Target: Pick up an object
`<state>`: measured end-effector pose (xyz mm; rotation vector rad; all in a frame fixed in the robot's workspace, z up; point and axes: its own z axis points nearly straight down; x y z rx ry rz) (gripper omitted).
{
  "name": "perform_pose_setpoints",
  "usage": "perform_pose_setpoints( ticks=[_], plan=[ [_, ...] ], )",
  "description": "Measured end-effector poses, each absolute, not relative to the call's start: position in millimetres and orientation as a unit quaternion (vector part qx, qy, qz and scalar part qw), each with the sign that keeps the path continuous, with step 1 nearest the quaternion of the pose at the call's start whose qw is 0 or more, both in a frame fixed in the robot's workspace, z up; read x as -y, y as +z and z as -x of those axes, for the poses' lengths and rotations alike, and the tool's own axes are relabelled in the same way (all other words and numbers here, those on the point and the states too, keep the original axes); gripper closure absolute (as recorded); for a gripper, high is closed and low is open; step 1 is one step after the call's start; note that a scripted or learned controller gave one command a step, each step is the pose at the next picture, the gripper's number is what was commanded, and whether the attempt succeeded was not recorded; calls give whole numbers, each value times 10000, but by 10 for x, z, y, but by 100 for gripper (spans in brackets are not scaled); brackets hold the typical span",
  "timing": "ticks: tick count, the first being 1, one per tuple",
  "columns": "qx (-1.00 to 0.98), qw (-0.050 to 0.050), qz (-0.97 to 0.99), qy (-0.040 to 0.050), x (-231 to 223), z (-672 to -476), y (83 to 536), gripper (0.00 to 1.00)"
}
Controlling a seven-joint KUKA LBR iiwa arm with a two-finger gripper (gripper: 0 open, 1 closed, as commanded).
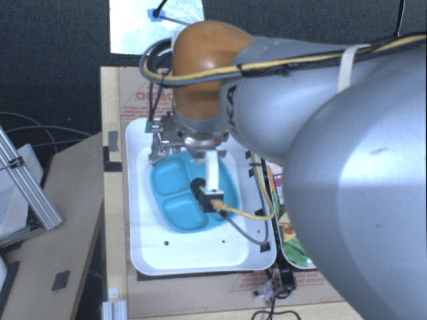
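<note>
The gripper (192, 151) is hovering low over the blue divided dish (170, 182), which is lying in the middle of the left white bin (200, 255), not yet lifted; whether the gripper is gaping or closed I cannot tell.

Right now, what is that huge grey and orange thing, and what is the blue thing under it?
That is a robot arm, grey with an orange band. One camera looks down on it from above the bench. Its gripper, the part that grabs, hangs over a blue tray with compartments, which lies in a white bin. Beside that bin, colourful things peek out from under the arm. I cannot tell whether the gripper has grabbed anything.
</note>
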<state>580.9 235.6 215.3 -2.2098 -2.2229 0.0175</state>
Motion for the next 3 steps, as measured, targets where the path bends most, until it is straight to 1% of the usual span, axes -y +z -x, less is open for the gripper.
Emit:
perform_pose_setpoints(
  ticks=[1,2,3],
  plan=[
    [7081,-1,7061,-7,-2347,-5909,2313,0],
    [7083,-7,7059,-40,-2368,-5950,1001,0],
    [7071,46,7071,-67,-1809,-6726,917,0]
  ],
)
